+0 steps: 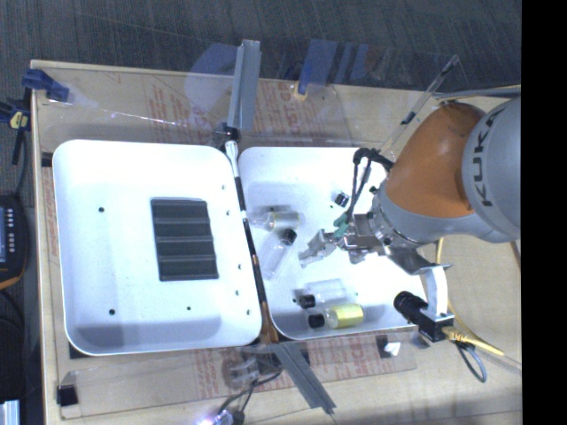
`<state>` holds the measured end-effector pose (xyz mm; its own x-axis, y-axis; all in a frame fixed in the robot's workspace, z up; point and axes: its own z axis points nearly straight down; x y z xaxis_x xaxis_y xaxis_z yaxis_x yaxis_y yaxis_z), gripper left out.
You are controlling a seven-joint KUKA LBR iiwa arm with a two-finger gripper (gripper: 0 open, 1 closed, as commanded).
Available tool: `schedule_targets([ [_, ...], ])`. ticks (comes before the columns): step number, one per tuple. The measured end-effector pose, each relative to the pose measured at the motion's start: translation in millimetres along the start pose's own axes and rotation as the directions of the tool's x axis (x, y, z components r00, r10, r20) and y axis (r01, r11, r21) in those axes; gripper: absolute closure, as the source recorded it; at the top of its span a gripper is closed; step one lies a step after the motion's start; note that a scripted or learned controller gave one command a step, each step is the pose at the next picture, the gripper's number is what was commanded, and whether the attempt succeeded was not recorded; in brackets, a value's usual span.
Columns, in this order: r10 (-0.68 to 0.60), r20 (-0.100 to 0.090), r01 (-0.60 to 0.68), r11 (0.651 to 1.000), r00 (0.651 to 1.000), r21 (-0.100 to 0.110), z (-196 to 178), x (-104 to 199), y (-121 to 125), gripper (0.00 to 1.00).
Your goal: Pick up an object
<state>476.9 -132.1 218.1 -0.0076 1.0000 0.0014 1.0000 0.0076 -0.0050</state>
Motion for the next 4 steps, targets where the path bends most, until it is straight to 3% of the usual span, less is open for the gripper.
schedule_targets([
  [1,-0.016,0.001,0.016,1.000,1.000,0.000,64,-9,62,0.00],
  [2,-0.045,0.005,0.046,0.999,0.999,-0.016,119,8,130,0.00],
  [3,-0.055,0.002,0.055,0.998,0.998,-0.008,123,-28,119,0.00],
  [4,-0.079,0.000,0.079,0.997,0.997,0.000,126,-11,111,0.00],
])
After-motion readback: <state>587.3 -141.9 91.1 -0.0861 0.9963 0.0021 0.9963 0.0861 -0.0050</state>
